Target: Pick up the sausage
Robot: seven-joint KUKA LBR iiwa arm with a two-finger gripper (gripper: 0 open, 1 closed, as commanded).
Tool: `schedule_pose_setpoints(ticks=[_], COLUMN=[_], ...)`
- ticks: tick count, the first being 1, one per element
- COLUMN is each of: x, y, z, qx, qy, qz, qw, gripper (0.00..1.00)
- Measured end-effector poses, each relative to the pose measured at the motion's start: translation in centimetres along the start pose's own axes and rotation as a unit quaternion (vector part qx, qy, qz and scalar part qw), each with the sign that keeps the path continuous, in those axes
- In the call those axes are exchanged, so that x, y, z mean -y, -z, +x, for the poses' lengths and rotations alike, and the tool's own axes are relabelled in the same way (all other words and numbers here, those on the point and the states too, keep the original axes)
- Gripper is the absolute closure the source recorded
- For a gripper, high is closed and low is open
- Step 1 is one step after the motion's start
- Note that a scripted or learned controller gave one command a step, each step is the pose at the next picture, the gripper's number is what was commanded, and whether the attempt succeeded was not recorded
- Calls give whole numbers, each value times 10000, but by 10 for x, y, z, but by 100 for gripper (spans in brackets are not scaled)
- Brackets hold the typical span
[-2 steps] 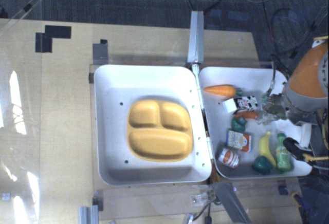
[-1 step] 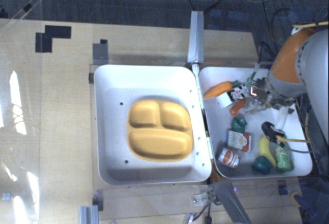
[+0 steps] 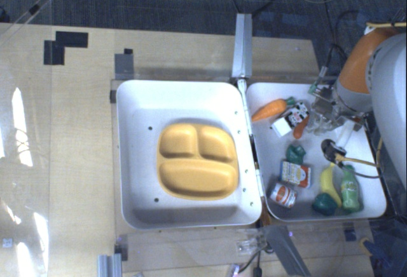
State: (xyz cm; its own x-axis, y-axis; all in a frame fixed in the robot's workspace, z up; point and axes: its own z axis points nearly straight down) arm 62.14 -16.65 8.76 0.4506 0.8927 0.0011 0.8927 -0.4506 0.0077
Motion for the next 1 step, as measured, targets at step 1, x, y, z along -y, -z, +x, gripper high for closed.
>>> schedule_pose_setpoints(ticks=[1], x=[2], y=[1], z=[92], qx=[3], qy=[-200], qz=[58], qw=[9998], gripper=[100])
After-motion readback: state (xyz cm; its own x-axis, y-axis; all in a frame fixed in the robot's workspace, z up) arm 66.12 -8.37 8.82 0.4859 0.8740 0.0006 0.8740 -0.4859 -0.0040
